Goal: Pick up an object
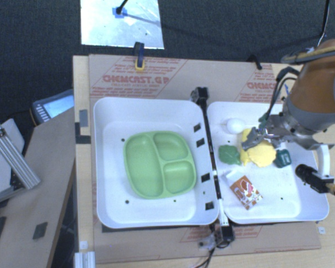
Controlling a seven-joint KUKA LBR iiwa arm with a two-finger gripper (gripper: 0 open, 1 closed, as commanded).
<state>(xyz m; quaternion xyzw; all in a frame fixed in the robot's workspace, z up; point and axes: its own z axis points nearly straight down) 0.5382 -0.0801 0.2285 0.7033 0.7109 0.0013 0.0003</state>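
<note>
Bench surroundings, overhead view.
Surface (173, 71) is a tan board with red printed lettering, carrying two shallow white bins side by side: left bin (106, 166), right bin (310, 208). A green divided tray (158, 164) with three compartments lies flat in the left bin. Black clips (200, 95) sit along the seam between the bins. A yellow-and-black clamp (139, 57) grips the board's far edge. Beyond it lies a shiny grey sheet (100, 15), possibly metal. Dark carpet (33, 38) surrounds.

grey arm with orange band reaches in from the right, wrist bent down, fingers (252, 142) low.
</note>
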